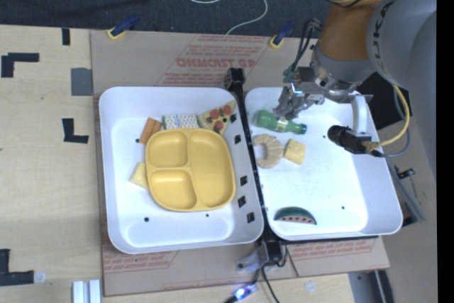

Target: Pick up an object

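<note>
My gripper hangs over the far left part of the right bin, just above a green bottle that lies on its side. I see nothing between the fingers. Below the bottle lie a tan ring-shaped piece and a pale yellow cheese-like block. A watermelon slice rests near the bin's front edge.
The left bin holds a yellow divided plate, with an orange stick, a pizza slice and other small food toys behind it. A black divider runs between the bins. A dark fitting sits at the right bin's right side.
</note>
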`<state>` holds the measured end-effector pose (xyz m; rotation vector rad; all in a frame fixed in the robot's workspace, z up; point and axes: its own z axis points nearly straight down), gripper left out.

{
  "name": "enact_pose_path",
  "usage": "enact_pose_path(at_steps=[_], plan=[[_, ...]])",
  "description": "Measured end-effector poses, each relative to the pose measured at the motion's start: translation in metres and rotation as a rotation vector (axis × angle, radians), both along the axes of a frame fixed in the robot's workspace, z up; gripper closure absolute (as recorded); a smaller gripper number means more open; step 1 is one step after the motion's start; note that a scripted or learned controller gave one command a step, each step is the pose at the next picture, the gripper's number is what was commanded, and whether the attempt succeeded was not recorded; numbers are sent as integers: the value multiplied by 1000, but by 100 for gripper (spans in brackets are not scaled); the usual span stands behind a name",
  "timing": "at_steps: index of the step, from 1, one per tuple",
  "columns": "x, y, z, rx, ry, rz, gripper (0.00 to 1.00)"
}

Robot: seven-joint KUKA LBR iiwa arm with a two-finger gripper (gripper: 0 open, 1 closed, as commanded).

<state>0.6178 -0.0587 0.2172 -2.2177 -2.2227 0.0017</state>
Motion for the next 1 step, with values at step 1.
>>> enact_pose_path(at_steps=[1], plan=[[-1, -5, 13, 0, -2, 0, 100]])
